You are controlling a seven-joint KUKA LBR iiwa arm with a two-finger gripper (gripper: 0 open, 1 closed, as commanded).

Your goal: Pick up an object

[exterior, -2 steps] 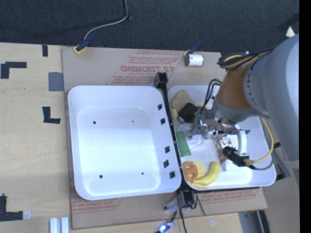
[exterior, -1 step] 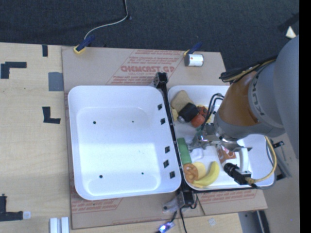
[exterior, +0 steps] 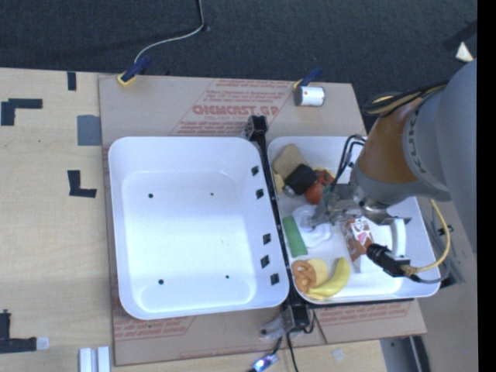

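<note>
Claw (exterior: 324, 211) sits low in the right bin (exterior: 422, 242), and I cannot tell how it stands. Touching it on the far side I see a red object (exterior: 314, 193) with a black block (exterior: 300, 179) beyond, a green bar (exterior: 294, 236) beside it toward the left bin (exterior: 186, 227), and a banana (exterior: 335, 279) well nearer me.

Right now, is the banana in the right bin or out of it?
In. The banana lies inside the right bin, at its near edge, beside a pretzel-shaped toy.
</note>
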